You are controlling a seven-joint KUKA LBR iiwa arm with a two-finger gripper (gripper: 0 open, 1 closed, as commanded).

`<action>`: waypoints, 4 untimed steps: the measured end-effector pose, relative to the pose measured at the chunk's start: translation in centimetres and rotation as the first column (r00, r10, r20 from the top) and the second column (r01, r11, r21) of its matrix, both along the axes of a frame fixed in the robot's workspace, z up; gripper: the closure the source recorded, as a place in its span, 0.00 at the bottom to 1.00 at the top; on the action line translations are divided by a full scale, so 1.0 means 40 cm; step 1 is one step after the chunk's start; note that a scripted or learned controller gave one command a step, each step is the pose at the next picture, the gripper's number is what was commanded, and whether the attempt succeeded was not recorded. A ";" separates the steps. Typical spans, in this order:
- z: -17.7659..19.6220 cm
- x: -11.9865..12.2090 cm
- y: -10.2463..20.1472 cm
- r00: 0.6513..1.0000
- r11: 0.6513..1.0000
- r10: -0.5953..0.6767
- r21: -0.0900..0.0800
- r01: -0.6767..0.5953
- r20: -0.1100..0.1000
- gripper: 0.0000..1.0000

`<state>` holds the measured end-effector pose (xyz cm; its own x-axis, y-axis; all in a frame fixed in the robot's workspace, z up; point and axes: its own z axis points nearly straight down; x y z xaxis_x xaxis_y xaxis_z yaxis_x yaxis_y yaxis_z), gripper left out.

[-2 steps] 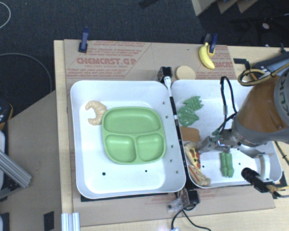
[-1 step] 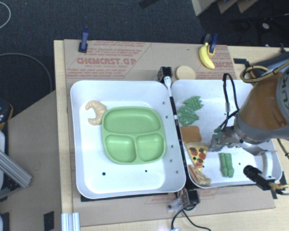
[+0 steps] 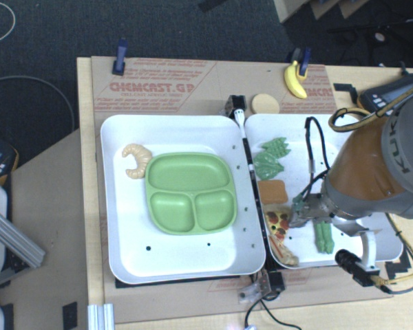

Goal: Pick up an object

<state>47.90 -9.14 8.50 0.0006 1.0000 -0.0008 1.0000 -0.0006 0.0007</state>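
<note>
Arm low over the right bin [image 3: 289,126]

The gripper [image 3: 304,212], finger state impossible to tell, hangs at lower right just beside a green toy [image 3: 323,238], with the pizza slice [image 3: 278,222] to its left.

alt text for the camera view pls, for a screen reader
The grey and orange arm reaches from the right over the right white bin, which holds a green leafy toy, a brown block and a pizza slice. The left white bin holds a green divided plate and a croissant.

Green tray [image 3: 191,191] in left bin [image 3: 117,184], croissant [image 3: 137,159] beside
</note>
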 end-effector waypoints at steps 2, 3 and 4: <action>0.576 0.005 0.374 1.000 1.000 0.010 0.005 -0.010 0.015 1.00; 0.719 0.003 0.307 1.000 1.000 0.000 0.001 0.000 0.008 1.00; 0.589 -0.001 0.246 1.000 1.000 -0.003 0.000 0.003 -0.007 1.00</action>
